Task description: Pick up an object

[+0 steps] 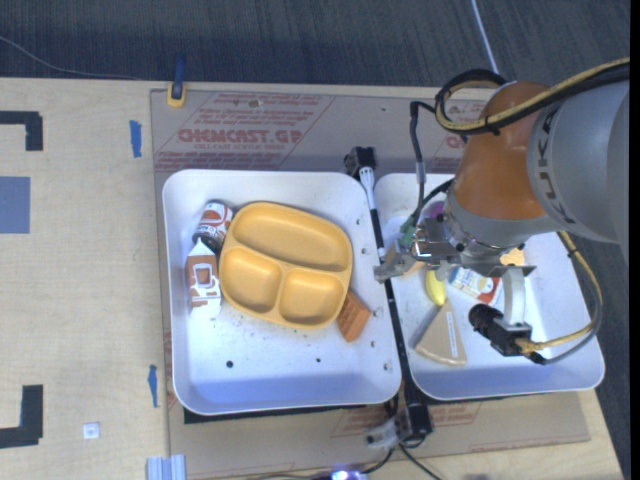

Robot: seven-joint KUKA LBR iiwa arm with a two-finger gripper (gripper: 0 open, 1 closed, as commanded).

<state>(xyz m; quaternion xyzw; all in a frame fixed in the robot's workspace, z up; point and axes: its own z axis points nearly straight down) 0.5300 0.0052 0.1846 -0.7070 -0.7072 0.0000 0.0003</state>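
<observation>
Robotics lab or test cell, not a home: pale wood bench (80,298) with black corner markers and blue tape tabs (135,138), a cardboard sheet printed "CHEMCAST GP" (240,133) under two shallow white bins (185,368) clamped side by side. Grey industrial arm with orange band (500,168) and loose yellow and black cabling reaches in from the right. Grey carpet floor (300,18) behind, cables trailing across it.

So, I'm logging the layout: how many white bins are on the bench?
2: the left bin holding a yellow divided tray, and the right bin beneath the arm.
</observation>
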